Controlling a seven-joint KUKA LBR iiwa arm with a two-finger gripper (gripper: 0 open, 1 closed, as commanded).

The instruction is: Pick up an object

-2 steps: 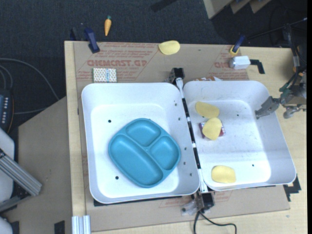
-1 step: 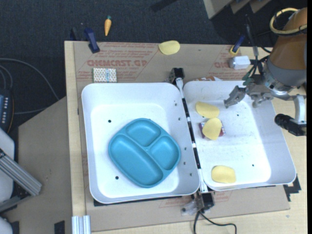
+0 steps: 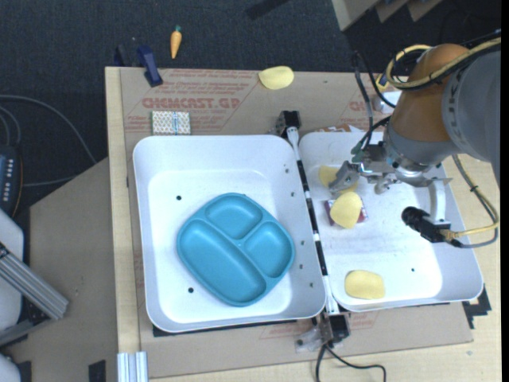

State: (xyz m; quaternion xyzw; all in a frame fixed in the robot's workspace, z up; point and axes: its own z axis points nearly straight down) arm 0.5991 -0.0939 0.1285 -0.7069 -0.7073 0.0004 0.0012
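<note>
Yellow lump point(image 3: 364, 284) near front rim; gripper point(image 3: 347, 178) beside divider point(image 3: 306, 205)

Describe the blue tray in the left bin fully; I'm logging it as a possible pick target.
The blue tray is a smooth, plastic-looking divided plate, light blue, with rounded corners and three compartments: one long, two smaller. It lies flat, right way up, turned at a diagonal, on the floor of the left bin, toward the near side. Nothing rests in it. The gripper is over the right bin, well apart from it.
</note>
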